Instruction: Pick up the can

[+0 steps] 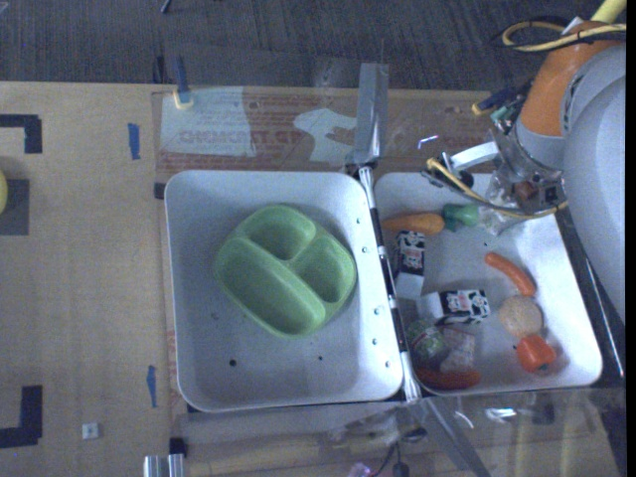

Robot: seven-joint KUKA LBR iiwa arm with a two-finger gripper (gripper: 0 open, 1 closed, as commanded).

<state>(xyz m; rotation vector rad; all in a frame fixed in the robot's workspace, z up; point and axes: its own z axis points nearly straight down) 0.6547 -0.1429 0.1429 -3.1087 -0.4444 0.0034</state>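
End effector (525,192) over right bin's (581,311) far edge

Robot arm (596,97): smooth, rounded pale grey housing with an orange band (552,92) above the wrist; yellow and black cables (542,34) loop beside it; metallic wrist hardware (522,177) carries further yellow cabling.

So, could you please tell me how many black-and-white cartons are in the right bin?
2: one carton near the left wall, another carton mid-bin. More may be hidden.
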